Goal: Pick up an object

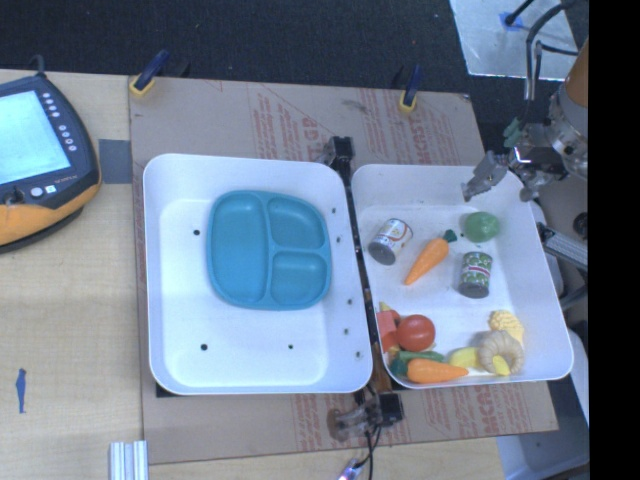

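Camera view, metal claw (497, 180) (spread wide, holding nothing) above right bin (556, 298), tapered carrot (428, 258), cylindrical cans nearby.

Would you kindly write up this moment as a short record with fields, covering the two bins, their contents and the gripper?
left bin: holds a blue divided plate
right bin: toy food and cans
upper items: silver can on its side, carrot, green ball, dark can upright
lower items: tomato, second carrot, corn, ginger root
gripper: above the right bin's far right corner, nothing between its fingers
bench extras: tablet at far left
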Available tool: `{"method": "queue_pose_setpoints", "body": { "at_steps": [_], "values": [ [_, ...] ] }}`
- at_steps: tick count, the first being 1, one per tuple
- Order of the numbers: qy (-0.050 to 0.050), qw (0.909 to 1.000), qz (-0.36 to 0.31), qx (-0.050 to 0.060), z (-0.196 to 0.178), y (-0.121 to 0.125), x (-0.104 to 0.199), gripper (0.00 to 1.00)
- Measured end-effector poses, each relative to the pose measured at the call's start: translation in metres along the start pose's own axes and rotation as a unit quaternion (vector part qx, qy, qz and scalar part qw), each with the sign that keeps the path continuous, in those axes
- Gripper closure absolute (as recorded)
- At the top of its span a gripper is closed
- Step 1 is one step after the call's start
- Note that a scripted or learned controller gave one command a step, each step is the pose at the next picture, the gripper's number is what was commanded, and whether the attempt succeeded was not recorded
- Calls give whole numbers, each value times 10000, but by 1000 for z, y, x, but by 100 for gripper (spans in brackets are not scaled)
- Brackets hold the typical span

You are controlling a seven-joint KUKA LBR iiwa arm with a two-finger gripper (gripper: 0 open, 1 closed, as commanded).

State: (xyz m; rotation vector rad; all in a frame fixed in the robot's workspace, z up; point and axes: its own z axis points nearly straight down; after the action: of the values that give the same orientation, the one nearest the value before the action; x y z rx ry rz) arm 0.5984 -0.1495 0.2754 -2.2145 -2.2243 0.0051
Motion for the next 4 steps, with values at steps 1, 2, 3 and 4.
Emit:
{"method": "queue_pose_setpoints", "body": {
  "at_steps": [1,2,3,4],
  "values": [
    [-2,10000,-8,14,127,-14,33,0],
    [-4,10000,-7,12,185,-8,45,0],
    [-13,10000,-25,19,174,-8,44,100],
    [1,10000,-3,-12,44,-39,82,100]
  ]
}}
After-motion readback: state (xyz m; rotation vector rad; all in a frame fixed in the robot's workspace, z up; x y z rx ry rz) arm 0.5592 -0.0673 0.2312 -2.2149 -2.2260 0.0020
